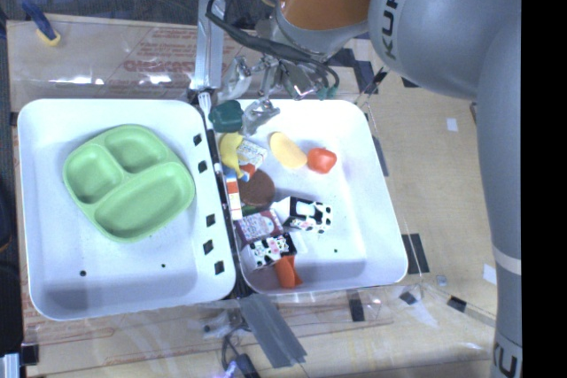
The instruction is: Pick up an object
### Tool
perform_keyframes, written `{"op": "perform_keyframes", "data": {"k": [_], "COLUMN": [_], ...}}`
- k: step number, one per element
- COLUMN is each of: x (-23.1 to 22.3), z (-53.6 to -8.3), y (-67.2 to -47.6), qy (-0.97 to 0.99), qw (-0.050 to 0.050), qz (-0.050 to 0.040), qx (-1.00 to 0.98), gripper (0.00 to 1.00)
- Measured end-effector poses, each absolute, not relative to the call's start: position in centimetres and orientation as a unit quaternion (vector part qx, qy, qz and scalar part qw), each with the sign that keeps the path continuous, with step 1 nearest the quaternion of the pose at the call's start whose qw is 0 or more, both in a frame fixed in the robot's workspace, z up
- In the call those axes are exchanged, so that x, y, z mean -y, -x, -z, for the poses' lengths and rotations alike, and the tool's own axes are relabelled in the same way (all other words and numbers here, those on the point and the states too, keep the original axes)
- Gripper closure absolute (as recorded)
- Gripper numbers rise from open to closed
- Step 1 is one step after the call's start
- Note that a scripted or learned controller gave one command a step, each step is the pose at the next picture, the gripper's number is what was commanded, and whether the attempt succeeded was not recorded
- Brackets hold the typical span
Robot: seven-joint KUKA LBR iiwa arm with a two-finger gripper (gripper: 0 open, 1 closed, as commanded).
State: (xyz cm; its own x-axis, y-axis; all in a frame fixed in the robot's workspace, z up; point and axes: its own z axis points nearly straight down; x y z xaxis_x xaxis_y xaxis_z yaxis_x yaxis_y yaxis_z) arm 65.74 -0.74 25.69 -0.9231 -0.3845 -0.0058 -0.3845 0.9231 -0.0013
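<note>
Gripper (257,106), mounted below the orange band of the grey KUKA arm (443,13), hangs over the far left corner of the right bin (376,190); whether it is wide, narrow or holding anything cannot be told, since cables and metal parts crowd the wrist. Just beside it, by the wall between the bins, lies a dark green block (225,113), with a yellow toy (230,149) touching its near side. Toward the middle of the bin lie a pale yellow lemon-shaped piece (287,150) and, touching its right end, a red tomato-like piece (322,159). Nearer still sit a brown round piece (258,189), a black-and-white cow figure (308,214), a dark red packet (260,227) and an orange piece (287,273) at the near wall. The left bin (35,190) bears a light green divided plate (129,181), lying flat and well apart from the gripper.
</note>
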Motion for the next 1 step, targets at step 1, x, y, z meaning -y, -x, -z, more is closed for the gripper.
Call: {"op": "perform_keyframes", "data": {"k": [1], "x": [-3.88], "z": [-23.13], "y": [-65.65], "qy": [0.182], "qw": [0.0], "qz": [-0.0004], "qx": [-0.983], "gripper": [1.0]}}
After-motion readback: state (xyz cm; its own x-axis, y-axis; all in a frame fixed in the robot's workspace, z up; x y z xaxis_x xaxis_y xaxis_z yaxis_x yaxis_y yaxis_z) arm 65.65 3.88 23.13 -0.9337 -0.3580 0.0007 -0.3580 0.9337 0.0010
